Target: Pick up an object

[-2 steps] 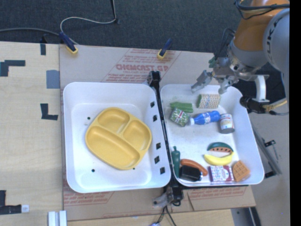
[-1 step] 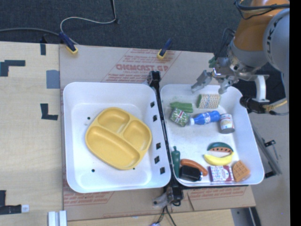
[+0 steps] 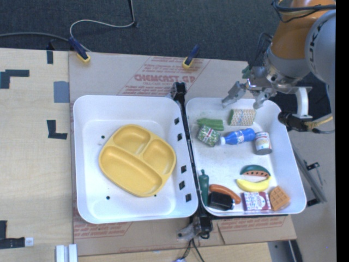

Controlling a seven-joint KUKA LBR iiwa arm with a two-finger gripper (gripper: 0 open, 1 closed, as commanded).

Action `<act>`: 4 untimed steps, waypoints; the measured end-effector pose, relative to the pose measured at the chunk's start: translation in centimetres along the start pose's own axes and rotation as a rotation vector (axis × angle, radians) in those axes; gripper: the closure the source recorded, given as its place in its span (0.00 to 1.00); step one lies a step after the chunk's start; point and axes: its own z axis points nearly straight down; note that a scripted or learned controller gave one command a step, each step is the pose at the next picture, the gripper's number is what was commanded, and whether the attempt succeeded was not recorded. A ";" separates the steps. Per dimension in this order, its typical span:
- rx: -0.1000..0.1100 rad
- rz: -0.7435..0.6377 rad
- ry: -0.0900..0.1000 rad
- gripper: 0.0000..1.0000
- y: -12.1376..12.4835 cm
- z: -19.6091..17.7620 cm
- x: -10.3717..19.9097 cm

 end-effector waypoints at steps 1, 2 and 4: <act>0.000 0.000 0.000 0.00 0.0 0.0 0.0; 0.000 0.000 0.000 0.00 0.0 0.0 0.0; 0.000 0.000 0.000 0.00 0.0 0.0 0.0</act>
